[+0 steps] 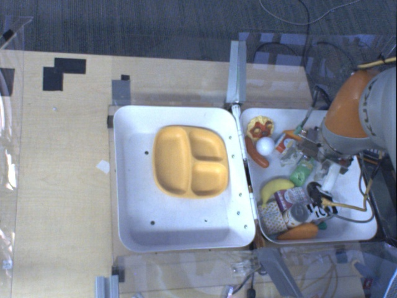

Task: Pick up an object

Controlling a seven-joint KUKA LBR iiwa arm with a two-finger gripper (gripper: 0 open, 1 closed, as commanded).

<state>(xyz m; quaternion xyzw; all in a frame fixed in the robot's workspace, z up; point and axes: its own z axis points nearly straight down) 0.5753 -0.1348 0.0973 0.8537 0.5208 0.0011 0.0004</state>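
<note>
The claw hangs low over the right bin, close to its upper middle, and whether it is spread or closed cannot be told from this slanted look down, nor is anything visibly caught in it. The nearest candidates sit just beside it: a green object directly below it in the view, almost under the tips, and a white ball to its left, touching a red sausage-shaped piece whose long axis runs down along the bin's left wall. Farther below the claw lie a yellow rounded fruit, a small dark can and an orange carrot lying crosswise near the bottom rim. Things crowd one another here, so a clean descent looks tight. Well left of the claw, the left bin holds a yellow divided tray; both bins rest on the pale wooden surface.
</note>
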